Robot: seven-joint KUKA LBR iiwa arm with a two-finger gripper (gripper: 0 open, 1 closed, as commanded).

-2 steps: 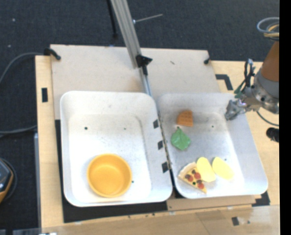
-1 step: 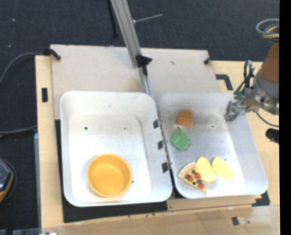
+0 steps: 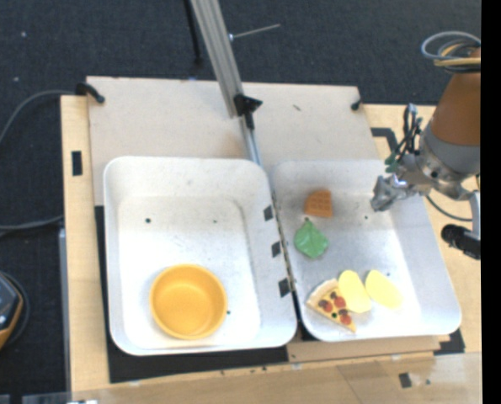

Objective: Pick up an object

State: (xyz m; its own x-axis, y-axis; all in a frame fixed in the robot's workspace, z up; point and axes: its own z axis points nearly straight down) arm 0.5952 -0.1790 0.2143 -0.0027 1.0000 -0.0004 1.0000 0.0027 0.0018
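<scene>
In the right bin (image 3: 418,251) lie an orange-brown waffle-like piece (image 3: 318,204), a green leaf-shaped piece (image 3: 311,241), a pizza slice (image 3: 329,303) and two yellow pieces (image 3: 354,291) (image 3: 383,289). A yellow bowl (image 3: 188,300) sits in the left bin (image 3: 183,200), near its front. My gripper (image 3: 385,194) hangs over the right bin's back right part, to the right of the waffle piece, with nothing seen between its fingers.
A slanted metal pole (image 3: 221,53) rises from the gap between the bins at the back. The arm's orange band (image 3: 459,112) stands at the right edge. A cable (image 3: 23,116) runs over the dark floor on the left.
</scene>
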